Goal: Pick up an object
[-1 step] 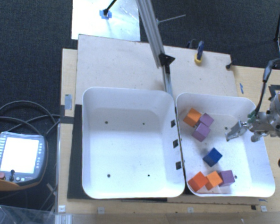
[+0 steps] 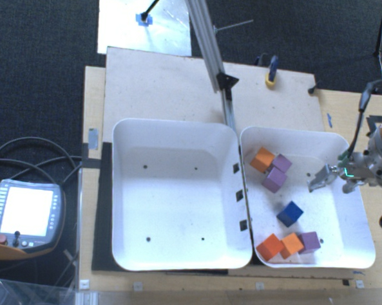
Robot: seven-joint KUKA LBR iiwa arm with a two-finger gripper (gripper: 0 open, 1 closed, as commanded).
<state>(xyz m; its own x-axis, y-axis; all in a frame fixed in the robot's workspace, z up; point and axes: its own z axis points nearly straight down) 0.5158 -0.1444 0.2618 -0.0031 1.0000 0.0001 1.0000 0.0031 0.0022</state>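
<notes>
A single fixed camera looks down from above at a slant on the counter (image 2: 285, 96); both white bins (image 2: 175, 199) sit full in frame, fairly distant; the arm (image 2: 381, 160) enters from the right edge.

We see two bins (image 2: 179, 132) of smooth white plastic w/ a slight gloss. Blocks (image 2: 290, 213) look matt, poss. wood or foam. Bench top (image 2: 169, 83) is pale, speckled board, matt. Gripper (image 2: 335, 177) looks like bare grey metal. Floor (image 2: 42, 56) is dark, rough carpet.
</notes>
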